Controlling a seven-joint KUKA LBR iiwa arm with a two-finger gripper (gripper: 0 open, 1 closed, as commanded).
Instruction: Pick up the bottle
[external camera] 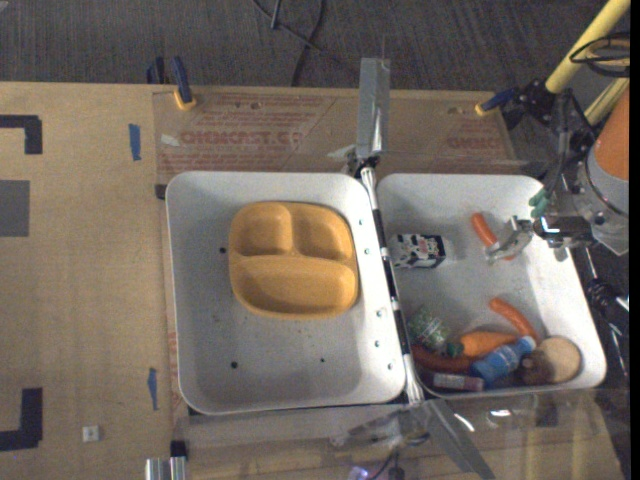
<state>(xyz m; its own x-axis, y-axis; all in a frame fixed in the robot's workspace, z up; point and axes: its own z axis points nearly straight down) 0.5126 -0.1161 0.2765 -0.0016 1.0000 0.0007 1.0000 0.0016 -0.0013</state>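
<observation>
Though small, blue bottle (503, 360), white-capped

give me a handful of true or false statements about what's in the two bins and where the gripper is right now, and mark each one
1. The yellow divided plate lies in the left bin. True.
2. The blue bottle lies beside the plate. False: it lies in the right bin, in the pile near the front edge.
3. The gripper is over the right bin, near its far right side. True.
4. The gripper is holding the bottle. False: the bottle lies in the bin, well apart from the gripper.
5. The small black and white carton sits in the right bin close to the wall between the bins. True.
</observation>
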